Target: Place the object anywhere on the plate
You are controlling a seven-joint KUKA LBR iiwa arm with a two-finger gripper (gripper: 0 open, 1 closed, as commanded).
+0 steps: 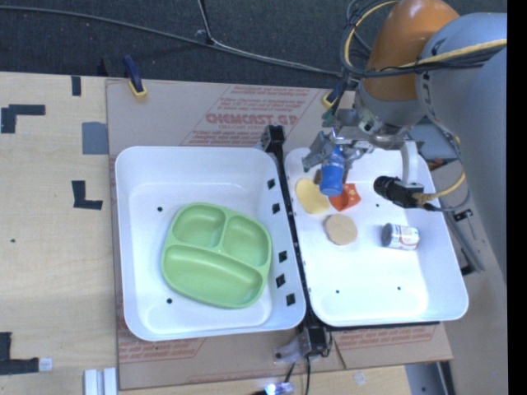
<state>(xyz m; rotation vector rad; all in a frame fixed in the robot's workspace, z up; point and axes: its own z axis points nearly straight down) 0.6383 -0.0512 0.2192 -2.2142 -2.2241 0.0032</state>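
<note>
My claw (pixel 333 164) hangs over the right bin (pixel 428 295), clenched on a blue object (pixel 333 178) just above the yellow piece (pixel 310 196). The green plate (pixel 216 254) lies in the left bin (pixel 140 220).

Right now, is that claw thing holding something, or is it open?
Gripper: closed on the blue object, raised over the right bin; the green plate sits in the left bin.
</note>
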